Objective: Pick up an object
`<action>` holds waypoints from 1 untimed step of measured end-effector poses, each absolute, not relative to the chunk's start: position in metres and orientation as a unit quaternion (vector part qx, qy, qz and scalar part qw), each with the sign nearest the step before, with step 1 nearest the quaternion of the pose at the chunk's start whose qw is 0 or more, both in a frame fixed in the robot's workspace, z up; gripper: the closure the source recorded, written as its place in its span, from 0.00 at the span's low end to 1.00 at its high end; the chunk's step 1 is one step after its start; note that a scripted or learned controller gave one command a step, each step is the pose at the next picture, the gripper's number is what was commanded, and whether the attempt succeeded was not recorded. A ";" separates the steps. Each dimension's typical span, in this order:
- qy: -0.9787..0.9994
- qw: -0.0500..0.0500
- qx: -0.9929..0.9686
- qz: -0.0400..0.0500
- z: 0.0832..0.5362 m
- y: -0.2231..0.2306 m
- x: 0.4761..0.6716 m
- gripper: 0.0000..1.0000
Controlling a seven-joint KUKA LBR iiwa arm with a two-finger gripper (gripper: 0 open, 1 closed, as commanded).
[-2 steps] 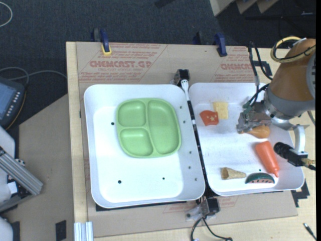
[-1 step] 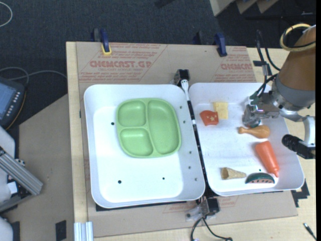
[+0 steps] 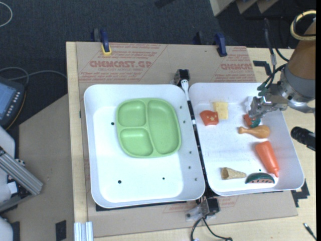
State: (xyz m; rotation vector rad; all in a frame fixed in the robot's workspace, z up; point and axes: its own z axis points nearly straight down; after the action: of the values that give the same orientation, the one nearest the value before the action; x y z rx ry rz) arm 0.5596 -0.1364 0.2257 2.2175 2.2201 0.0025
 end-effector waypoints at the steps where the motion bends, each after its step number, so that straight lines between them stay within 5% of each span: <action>1: 0.707 0.002 0.707 0.001 0.235 -0.095 0.587 1.00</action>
State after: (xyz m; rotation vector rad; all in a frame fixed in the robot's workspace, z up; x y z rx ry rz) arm 0.5872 -0.0948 0.2354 2.2182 2.2204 0.0027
